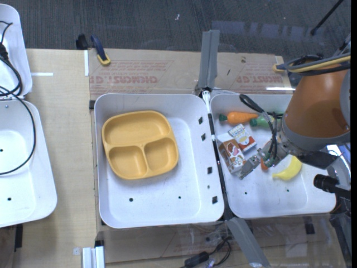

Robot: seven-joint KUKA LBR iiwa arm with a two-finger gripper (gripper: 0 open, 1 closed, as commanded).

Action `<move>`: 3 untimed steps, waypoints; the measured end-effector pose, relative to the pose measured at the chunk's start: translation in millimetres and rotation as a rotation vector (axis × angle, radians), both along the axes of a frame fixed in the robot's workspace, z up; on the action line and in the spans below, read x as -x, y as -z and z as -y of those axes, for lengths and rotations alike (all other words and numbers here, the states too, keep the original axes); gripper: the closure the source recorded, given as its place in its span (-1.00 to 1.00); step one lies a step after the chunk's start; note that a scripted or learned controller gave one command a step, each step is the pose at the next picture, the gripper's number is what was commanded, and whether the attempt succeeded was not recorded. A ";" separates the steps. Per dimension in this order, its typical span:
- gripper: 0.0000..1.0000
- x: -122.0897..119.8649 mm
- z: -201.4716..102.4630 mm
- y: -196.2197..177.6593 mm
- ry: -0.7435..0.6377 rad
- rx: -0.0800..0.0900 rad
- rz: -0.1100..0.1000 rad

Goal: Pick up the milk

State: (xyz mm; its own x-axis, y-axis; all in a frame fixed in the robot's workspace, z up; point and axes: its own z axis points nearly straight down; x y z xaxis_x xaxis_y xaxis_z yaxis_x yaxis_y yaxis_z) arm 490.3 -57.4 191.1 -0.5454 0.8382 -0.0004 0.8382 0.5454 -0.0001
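- Arm (318,108) covers the right bin's (268,202) far right part; fingers (261,162) low and small, opening impossible to judge.
- Milk (233,154) lies flat in right bin, left of centre, just beside fingers; long axis runs diagonally, far-left to near-right.
- Carrot (241,116) behind; banana (288,170) partly tucked under arm.
- Yellow plate (140,144) in left bin (111,205).

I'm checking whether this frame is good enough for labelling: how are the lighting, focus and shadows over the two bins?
Camera view: light is even and soft, with faint shadows; the yellow tray and left bin are sharp; the milk print is too small to read; the arm looms large and slightly soft, covering part of the right bin.
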 end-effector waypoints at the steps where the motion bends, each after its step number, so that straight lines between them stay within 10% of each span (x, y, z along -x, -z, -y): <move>1: -1.00 -38.3 -31.0 0.4 -0.041 0.000 -0.001; 2: -1.00 12.6 2.9 0.0 -0.137 0.000 -0.001; 3: -1.00 -57.4 -41.8 0.3 -0.016 0.001 -0.001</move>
State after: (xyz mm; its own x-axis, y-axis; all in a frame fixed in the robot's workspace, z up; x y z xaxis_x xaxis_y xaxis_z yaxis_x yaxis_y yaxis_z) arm 547.8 -15.6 190.8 -0.5589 0.8293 -0.0009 0.8293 0.5589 -0.0011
